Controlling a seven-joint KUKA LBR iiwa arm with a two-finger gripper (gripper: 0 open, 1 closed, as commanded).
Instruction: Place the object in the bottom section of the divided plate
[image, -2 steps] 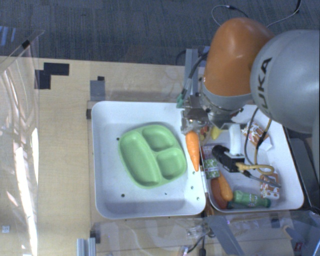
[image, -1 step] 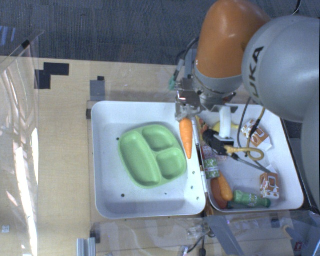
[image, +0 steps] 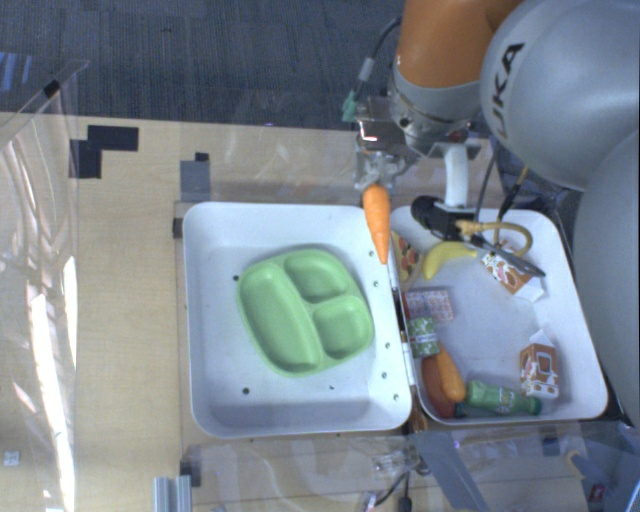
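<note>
While the carrot (image: 376, 221) hangs point-down, top end clamped in the jaws (image: 372, 186) over the left bin's (image: 210, 400) back rim, the green divided plate (image: 304, 310) sits down-left, well apart.

You have an orange carrot (image: 377, 222) hanging point-down over the seam between the two bins, top end at the gripper (image: 372, 180). Green divided plate (image: 305, 310) lies flat mid left bin, three compartments, well apart from the carrot.

There are two white bins (image: 200, 400) and one green divided plate (image: 305, 310). One carrot (image: 376, 220), one banana (image: 445, 257) and one green bottle (image: 500, 398) show.
</note>
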